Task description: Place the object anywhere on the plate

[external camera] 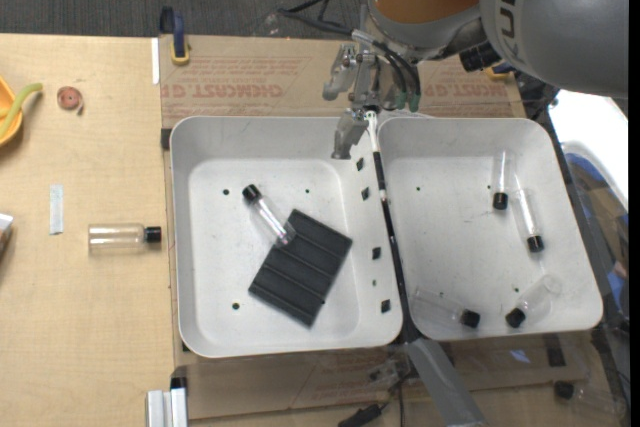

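on the black ribbed plate (301,267) in the left bin (200,315), partly overlapping its upper left edge, lies a clear black-capped vial (266,213), likely light, slick and brittle, best gripped mid-barrel, while the pincer (352,130) hangs above the plate, fingers' spread untellable, nothing visibly held.

behind the bins you can read red print on the cardboard sheet (250,75): it runs upside down and mirrored from your side, and looks like "chemcast gp", though the letters are faint. that print sits to the left of the jaws and a little beyond them. on the grey arm housing (560,5), up and to the right of the jaws, you see dark letters, "ku", the start of a brand name cut off by the curve. nothing else here reads.
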Motion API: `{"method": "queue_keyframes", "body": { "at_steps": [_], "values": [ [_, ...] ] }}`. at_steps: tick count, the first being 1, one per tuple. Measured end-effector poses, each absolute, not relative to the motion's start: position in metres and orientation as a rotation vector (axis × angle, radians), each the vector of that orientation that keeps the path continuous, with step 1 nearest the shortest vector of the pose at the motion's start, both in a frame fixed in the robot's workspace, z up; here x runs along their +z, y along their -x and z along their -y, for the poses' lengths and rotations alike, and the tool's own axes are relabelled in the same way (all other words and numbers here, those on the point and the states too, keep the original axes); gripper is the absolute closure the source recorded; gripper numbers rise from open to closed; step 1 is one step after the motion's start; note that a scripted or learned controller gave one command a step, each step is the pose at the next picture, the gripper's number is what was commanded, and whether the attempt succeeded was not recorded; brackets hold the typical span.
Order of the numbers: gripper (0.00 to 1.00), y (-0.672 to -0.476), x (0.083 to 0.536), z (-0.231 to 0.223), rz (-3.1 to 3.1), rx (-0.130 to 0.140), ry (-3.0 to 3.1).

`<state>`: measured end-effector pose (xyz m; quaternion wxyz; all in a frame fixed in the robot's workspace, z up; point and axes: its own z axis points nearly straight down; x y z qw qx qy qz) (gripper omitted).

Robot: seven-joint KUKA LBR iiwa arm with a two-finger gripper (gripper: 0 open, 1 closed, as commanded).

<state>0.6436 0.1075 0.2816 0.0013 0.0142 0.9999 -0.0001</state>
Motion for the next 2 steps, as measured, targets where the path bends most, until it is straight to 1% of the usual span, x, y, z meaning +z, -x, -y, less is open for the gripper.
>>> {"method": "queue_keyframes", "body": {
  "at_steps": [1, 2],
  "values": [
    [0.0, -0.651, 0.307, -0.027, -3.135, 0.0, 0.095],
    [0.0, -0.66, 0.337, 0.068, -3.12, -0.001, 0.309]
  ]
}}
